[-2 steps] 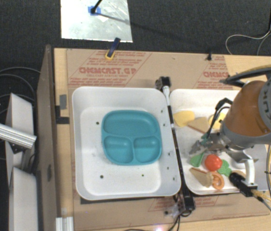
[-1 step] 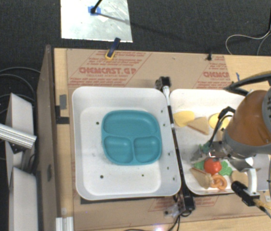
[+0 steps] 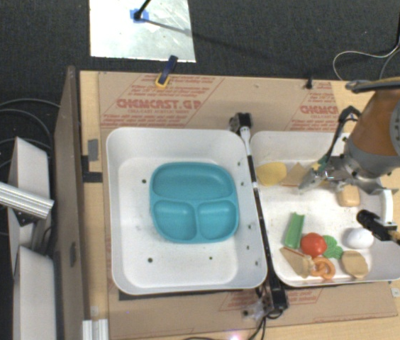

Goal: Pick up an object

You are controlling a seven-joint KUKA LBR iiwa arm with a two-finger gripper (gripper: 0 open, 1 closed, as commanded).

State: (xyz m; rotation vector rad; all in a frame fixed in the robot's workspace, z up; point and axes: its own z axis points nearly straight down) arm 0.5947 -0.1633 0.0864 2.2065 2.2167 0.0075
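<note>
Nothing's picked up yet, I'd say. The gripper (image 3: 318, 176) hovers at the right bin's (image 3: 398, 264) 11 o'clock by the yellow piece (image 3: 271, 173); can't tell its grip state.

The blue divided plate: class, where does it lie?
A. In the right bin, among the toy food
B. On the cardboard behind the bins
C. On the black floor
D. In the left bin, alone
D: the blue divided plate lies flat in the left bin, while the toy food, such as the red tomato, sits in the right bin.
</note>
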